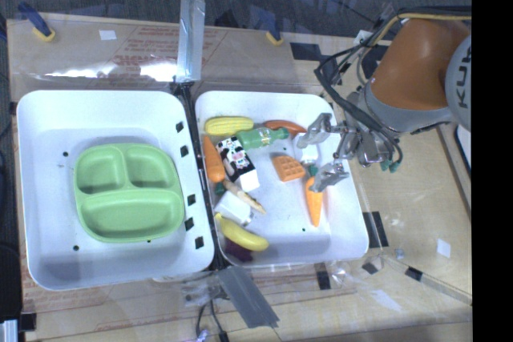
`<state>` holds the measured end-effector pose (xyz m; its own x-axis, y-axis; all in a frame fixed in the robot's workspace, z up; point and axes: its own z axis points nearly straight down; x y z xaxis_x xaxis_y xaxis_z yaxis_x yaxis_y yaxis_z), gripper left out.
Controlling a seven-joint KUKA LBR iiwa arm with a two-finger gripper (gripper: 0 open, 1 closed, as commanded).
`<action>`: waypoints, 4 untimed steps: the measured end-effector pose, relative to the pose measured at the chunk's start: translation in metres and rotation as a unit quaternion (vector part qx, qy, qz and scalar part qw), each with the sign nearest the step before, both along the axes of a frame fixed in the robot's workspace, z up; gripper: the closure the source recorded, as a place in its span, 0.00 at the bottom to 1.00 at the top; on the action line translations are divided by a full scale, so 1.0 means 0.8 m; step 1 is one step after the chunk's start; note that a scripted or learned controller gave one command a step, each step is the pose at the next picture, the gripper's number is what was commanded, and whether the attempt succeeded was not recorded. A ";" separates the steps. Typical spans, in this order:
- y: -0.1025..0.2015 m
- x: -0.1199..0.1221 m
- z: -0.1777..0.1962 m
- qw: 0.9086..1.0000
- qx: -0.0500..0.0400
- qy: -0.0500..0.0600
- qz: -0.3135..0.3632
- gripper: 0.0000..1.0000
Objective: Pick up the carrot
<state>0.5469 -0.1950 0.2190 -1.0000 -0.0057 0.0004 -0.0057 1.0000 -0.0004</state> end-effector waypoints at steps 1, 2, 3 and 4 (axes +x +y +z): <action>0.009 -0.029 -0.159 1.000 0.000 -0.001 0.021 0.00; 0.012 -0.027 -0.146 1.000 0.000 -0.002 0.026 1.00; 0.090 -0.025 -0.083 1.000 0.001 -0.003 -0.020 1.00; 0.029 -0.049 -0.123 0.947 0.001 0.001 0.323 1.00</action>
